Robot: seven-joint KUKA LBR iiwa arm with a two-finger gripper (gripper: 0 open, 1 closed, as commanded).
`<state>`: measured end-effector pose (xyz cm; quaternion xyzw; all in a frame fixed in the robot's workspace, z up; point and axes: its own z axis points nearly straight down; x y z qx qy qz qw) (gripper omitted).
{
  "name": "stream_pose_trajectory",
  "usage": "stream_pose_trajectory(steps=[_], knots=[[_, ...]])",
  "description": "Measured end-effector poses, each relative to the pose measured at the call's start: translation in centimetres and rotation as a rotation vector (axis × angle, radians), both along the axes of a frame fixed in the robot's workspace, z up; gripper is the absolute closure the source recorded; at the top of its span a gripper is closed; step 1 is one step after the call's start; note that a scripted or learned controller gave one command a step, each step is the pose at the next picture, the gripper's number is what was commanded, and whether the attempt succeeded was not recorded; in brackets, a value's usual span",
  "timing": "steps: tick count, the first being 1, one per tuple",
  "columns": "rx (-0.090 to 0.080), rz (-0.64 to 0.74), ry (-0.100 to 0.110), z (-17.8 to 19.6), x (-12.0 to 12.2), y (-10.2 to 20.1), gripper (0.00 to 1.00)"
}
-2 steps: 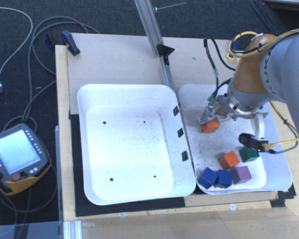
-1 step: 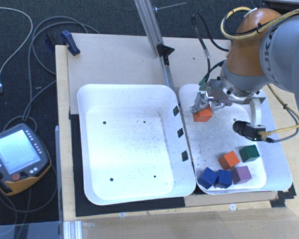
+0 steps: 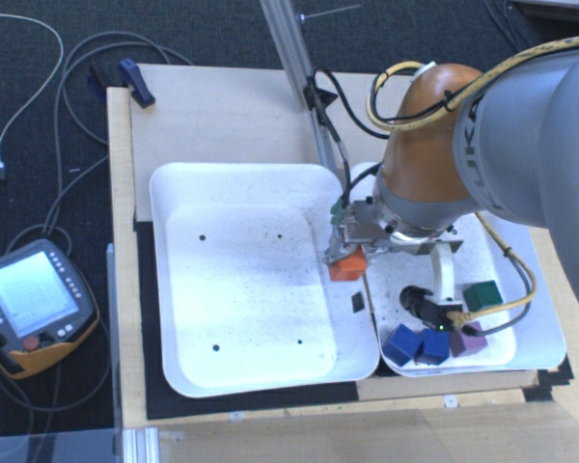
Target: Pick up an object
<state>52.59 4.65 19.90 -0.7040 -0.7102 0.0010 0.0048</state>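
Grey and orange, the big arm (image 3: 482, 133) leans over 2 shallow white plastic bins, the left bin (image 3: 241, 278) and the right bin (image 3: 521, 258). Its gripper (image 3: 345, 258) hangs over their shared rim with a small orange block (image 3: 347, 268) at its tip. I cannot tell whether the fingers pinch it. A shallow hold could let it slip; blue blocks (image 3: 415, 345) wait nearby.

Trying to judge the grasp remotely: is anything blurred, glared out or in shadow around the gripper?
Camera view: sharp overall, no motion blur; left bin evenly lit, no glare; the arm shades the right bin, where the blue blocks look dim; orange block at the gripper reads clearly.
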Motion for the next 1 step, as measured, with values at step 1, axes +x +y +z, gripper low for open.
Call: stream_pose_trajectory(steps=[1], knots=[[-0.002, -0.003, -0.014, 5.39, -0.99, 3.12, 1.00]])
